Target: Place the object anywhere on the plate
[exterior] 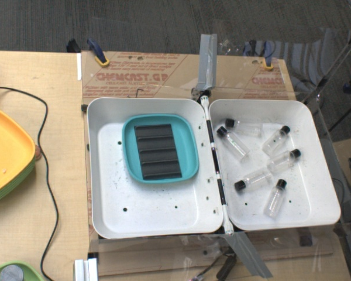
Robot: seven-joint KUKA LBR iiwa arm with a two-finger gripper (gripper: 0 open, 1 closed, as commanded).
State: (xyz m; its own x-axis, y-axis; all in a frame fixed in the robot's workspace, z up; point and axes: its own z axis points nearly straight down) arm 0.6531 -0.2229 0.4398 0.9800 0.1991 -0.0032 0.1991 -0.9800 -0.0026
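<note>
Oblique overhead view of the workspace, items in descending order of size.

The desk (pixel 52 215) is pale wood. A printed cardboard sheet (pixel 140 75) lies on it, held at its far edge by two blue-and-yellow clamps (pixel 97 51).

Two shallow white bins rest on the cardboard and touch along their inner walls: the left bin (pixel 105 204) and the right bin (pixel 316 209). A grey metal strip (pixel 207 63) rises from the far end of the seam between them.

A stack of yellow dishes (pixel 6 151) sits at the desk's left edge, with a black cable (pixel 47 157) running beside it.

The teal plate (pixel 190 151) lies flat in the far half of the left bin, clear of the walls. A black ribbed slab (pixel 158 151) covers most of its floor.

Six clear vials with black caps lie on their sides, scattered in the right bin. They include one near the seam (pixel 234 144), one toward the far wall (pixel 276 139) and one nearest the viewer (pixel 274 201). None touches the plate, and the seam between the bins separates them all from it.

Progress, as a judgement: if the object meant is one of the vials, nothing is yet done. Selecting a vial, lifting it over the seam and setting it on the plate all remain. The slab may instead be the object meant, in which case it already rests on the plate. The task sentence does not settle which.

Whether the hand is open, closed or gripping anything cannot be told from this view. For the same reason, the vials' position relative to the hand cannot be given.
</note>
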